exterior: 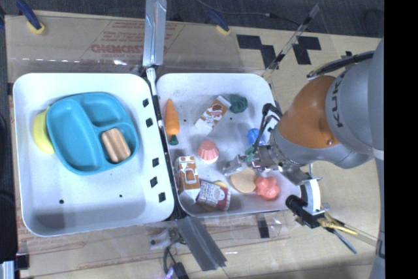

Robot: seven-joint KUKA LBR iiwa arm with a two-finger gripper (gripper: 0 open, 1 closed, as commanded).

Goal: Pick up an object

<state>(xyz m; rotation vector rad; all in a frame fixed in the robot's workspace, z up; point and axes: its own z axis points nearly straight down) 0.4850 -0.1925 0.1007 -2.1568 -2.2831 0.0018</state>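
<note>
The right bin [196, 85] holds several toy foods: an orange carrot [171, 119], a small carton [213, 112], a dark green item [238, 102], a pink cupcake [208, 151], a brown-and-white box [187, 172], a red packet [213, 195], a tan bread-like piece [242, 182], a pink lump [267, 187] and a blue item [253, 136]. My gripper [251, 161] is low in the right part of this bin, just above the tan piece and beside the pink lump. The wrist hides its fingers.
The left bin [39, 206] carries a blue divided plate [78, 131] with a hot dog [115, 144] in it, and a yellow item [42, 131] under the plate's left edge. A metal divider post [155, 29] stands between the bins. The grey arm with its orange band [310, 121] covers the bin's right rim.
</note>
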